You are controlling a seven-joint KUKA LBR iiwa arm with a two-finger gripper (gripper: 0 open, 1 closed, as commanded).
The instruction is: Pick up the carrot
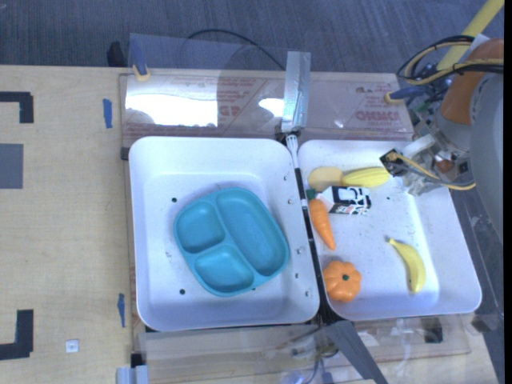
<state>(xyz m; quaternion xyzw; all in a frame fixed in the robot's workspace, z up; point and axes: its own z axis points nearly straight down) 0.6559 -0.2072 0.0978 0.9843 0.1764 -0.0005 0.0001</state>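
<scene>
The carrot point(322, 223) lies untouched in the right bin point(452, 294), against its left wall, just far of the pumpkin point(342, 282). The gripper point(422, 173) hangs at the bin's far right corner, well apart from it. I cannot tell whether it is released or clenched. Approach, grasp and lift all remain.

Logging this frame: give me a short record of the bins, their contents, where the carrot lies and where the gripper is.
left bin: blue divided plate
right bin: carrot, pumpkin, banana, corn cob, pale yellow piece, small black-and-white item
carrot: lying along the right bin's left wall, narrow end toward the pumpkin
gripper: at the right bin's upper right corner in the view, apart from the carrot
task status: carrot not yet picked up
</scene>
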